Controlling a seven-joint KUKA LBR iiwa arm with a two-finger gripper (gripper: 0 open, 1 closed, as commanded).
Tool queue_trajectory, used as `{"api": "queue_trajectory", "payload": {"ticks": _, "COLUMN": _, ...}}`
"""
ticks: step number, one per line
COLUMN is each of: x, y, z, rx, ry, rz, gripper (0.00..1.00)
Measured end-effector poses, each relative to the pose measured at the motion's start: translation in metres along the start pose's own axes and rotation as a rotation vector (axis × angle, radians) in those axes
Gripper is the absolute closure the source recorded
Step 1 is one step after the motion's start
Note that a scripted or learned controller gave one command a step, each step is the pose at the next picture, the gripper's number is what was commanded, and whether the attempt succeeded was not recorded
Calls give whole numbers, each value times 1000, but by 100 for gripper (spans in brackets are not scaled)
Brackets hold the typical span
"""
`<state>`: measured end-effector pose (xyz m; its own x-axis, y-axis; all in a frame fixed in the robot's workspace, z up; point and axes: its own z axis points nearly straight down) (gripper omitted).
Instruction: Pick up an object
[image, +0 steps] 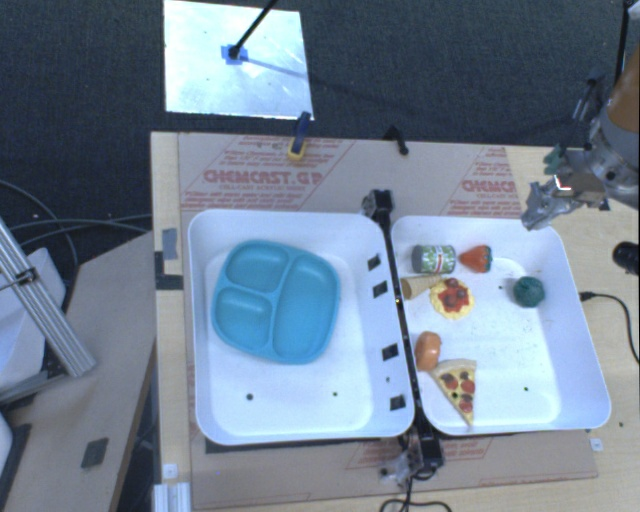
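Bench, camera view, your inventory as it stands.

Arm: enters from upper right, grey w/ orange band partly seen at the edge, wrist angled down and to the left. Gripper (541, 213) hangs over the back right corner of the right bin (575, 345), at its rim; tip blurred, so you cannot tell how far the hand is spread. Nothing seen in its grasp.

Right bin contents, back to front:
- green-label can (434, 259), lying on its side, near the divider
- red strawberry-like piece (476, 258), just beside the can on its right
- cone-shaped piece (420, 285), in front of the can, tip toward the divider
- round pizza toy (452, 298), touching the cone's wide end
- dark green ball (528, 291), apart from the rest, nearest the gripper but well clear of it
- orange rounded piece (428, 350), near the divider
- pizza slice (459, 383), just in front of the orange piece

Left bin (240, 410): blue divided plate (275, 299), flat, approx. centre.

Behind the bins: cardboard sheet (250, 175) w/ red print, small yellow-and-blue item (298, 148) on its back edge.
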<state>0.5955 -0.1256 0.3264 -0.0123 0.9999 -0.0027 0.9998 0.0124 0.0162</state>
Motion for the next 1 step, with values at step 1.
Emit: {"api": "queue_trajectory", "payload": {"ticks": 1, "x": 77, "y": 45, "z": 8, "rx": 10, "ry": 5, "rz": 0, "gripper": 100}}
